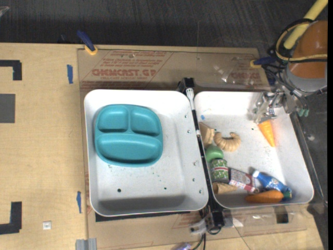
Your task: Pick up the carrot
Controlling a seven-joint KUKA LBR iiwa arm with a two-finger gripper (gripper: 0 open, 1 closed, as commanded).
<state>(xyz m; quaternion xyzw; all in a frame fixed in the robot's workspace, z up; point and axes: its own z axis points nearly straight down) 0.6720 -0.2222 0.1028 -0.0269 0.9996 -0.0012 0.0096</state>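
Two white bins sit side by side on the bench. The left bin (93, 191) holds a teal divided plate (128, 134). The right bin (229, 108) holds the loose items.

1. Target location. The carrot (267, 132) is taken to be the orange cone-shaped piece near the far right of the right bin. Its wide end faces the back wall and its point faces the front. It is well apart from the other items.

2. Gripper location. The gripper (269, 108) is low in the right bin, at the wide end of the carrot. It is touching the carrot or just above it; the slanted view does not settle which. The arm (309, 46) reaches in over the bin's far right corner.

3. Grip state. It cannot be told whether the gripper is released or closed on the carrot.

4. Other contents. A croissant (223, 139) lies near the bin's middle and a green bottle (216, 160) against the left wall. A carton (239, 180), a blue tube (270, 182) and a long orange-red item (264, 196) lie along the front wall. The orange-red item could be mistaken for the target.

5. Progress. The approach appears complete. A confirmed grasp and a lift clear of the bin floor remain; neither is shown.
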